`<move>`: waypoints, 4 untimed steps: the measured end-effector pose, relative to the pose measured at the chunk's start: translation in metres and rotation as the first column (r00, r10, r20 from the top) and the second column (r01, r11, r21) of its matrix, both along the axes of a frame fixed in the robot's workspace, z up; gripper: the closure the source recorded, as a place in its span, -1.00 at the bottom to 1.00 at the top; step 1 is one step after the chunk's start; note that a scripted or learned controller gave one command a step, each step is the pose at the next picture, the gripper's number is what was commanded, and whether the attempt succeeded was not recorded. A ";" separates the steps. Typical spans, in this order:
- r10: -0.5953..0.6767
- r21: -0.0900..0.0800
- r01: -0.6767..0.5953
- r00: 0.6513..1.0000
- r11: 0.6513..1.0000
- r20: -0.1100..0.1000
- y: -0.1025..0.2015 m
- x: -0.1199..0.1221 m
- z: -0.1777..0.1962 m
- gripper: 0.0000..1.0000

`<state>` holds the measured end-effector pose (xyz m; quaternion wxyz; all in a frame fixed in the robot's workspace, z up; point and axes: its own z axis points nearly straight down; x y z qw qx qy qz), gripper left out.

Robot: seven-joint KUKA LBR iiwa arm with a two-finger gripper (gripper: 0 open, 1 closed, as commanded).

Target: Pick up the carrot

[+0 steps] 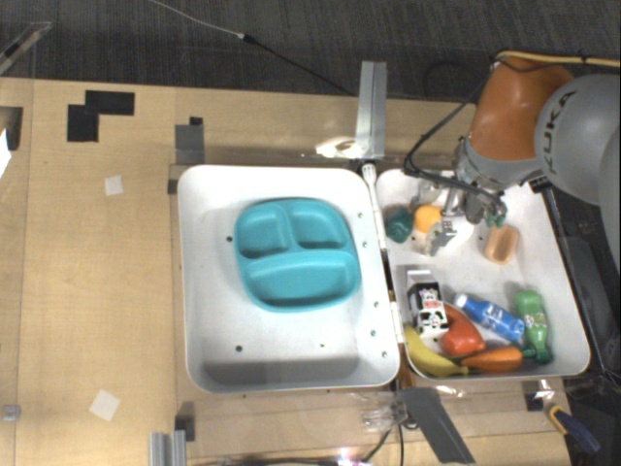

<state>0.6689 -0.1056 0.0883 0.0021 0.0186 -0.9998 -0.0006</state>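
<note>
Hovering over the right bin's far end, the gripper hangs; whether it grips anything I cannot tell.
Two white bins: the left bin holds one teal divided plate; one carrot lies at the right bin's near edge beside one banana.

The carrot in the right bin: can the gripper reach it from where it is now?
Probably yes. The carrot lies uncovered along the near wall of the right bin. The gripper is at the far end. The red pepper and banana crowd its left end.
</note>
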 end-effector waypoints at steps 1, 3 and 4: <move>0.001 0.000 -0.001 1.000 1.000 0.000 0.000 0.000 0.000 -1.00; -0.283 -0.005 0.283 0.959 0.959 -0.009 0.016 -0.002 0.001 -1.00; -0.280 0.001 0.280 0.960 0.960 0.024 0.017 0.005 0.015 1.00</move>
